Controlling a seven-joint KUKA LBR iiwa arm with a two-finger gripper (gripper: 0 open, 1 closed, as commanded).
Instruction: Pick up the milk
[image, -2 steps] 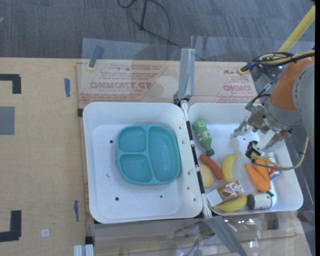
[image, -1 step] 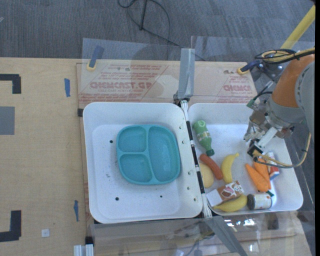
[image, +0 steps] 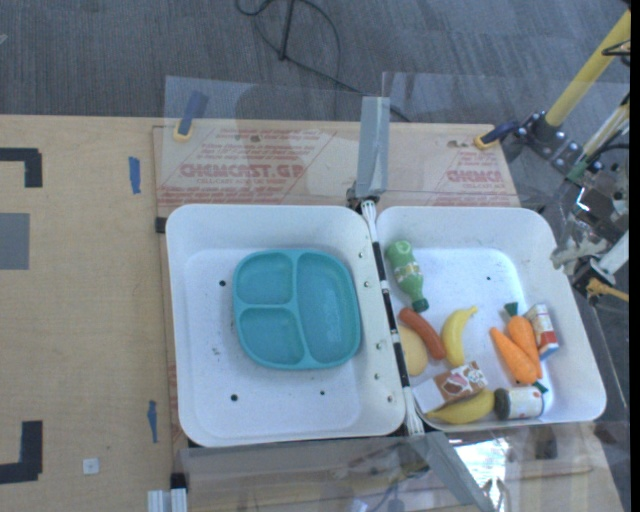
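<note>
The milk (image: 541, 328) looks like a small white carton with red and blue print. It lies against the right wall of the right bin (image: 470, 222), beside two orange carrots (image: 517, 349). My gripper (image: 575, 245) hangs over the right rim of that bin, up and to the right of the carton and apart from it. Its shape is blurred against the clutter there. Nothing shows in its grasp.
The right bin also holds a green bottle (image: 406, 272), a sausage (image: 423, 332), two bananas (image: 458, 333), a printed box (image: 461, 381) and a white bottle with a dark cap (image: 520, 402). A teal divided plate (image: 297, 307) lies in the left bin (image: 190, 300).
</note>
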